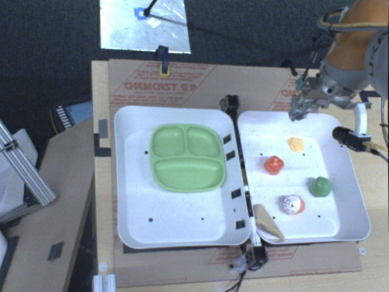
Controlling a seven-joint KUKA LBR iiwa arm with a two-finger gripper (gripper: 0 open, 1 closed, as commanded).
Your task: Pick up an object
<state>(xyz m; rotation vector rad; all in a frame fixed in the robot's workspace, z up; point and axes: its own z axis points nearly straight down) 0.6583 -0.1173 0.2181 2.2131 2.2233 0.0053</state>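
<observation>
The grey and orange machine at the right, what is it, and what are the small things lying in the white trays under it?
It is a robot arm, seen by one fixed camera looking down at a slant. At its end is a pincer, which hangs over the far edge of the right shallow white bin. I see nothing in the pincer.

In that bin lie a small yellow piece, a red rounded toy, a green ball-like object, a white and red rounded object and a beige wedge-shaped piece at the near left corner.

The left white bin holds a light green plastic plate with three compartments.
</observation>
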